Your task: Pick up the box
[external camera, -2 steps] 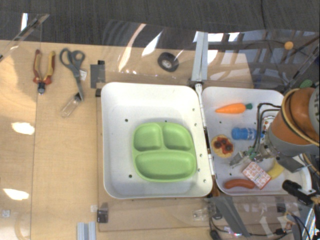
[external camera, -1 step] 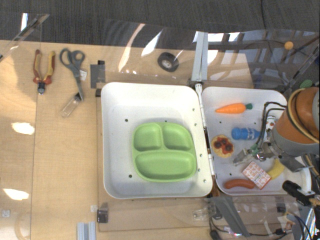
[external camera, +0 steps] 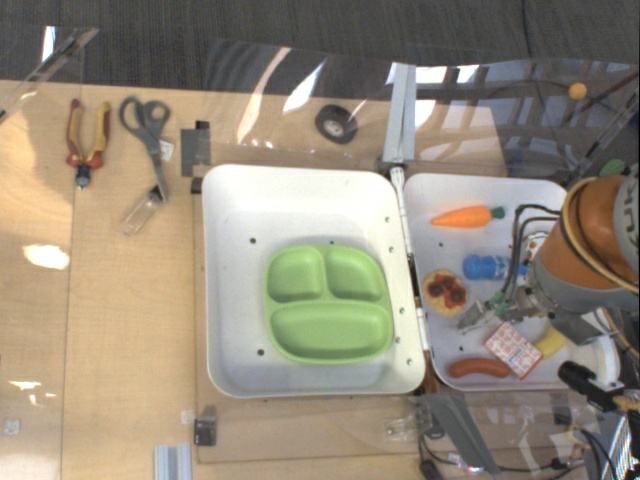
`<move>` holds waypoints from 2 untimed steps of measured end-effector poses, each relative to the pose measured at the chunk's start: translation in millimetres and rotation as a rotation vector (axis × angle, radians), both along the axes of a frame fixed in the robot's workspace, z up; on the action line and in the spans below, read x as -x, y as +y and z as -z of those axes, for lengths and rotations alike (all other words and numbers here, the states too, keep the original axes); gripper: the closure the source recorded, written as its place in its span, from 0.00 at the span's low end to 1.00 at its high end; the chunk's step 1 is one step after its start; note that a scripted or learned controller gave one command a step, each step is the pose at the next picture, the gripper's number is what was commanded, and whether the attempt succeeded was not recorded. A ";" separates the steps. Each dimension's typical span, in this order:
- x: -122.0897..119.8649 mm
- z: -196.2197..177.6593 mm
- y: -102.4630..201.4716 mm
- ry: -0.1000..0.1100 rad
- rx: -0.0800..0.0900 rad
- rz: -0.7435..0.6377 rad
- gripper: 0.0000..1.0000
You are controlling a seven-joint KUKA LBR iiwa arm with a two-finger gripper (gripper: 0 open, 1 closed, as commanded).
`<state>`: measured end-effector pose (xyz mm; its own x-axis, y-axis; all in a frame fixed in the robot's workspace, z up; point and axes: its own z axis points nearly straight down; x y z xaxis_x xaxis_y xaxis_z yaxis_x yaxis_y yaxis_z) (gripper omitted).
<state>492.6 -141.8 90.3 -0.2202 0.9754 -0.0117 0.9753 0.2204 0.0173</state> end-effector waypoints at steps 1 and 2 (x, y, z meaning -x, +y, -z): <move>0.2 0.3 -27.6 0.002 -0.003 -0.019 0.00; 0.1 0.1 -9.0 0.001 0.002 -0.092 0.00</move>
<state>492.4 -150.8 90.2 -0.3092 0.9509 -0.0132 0.9508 0.3094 0.0158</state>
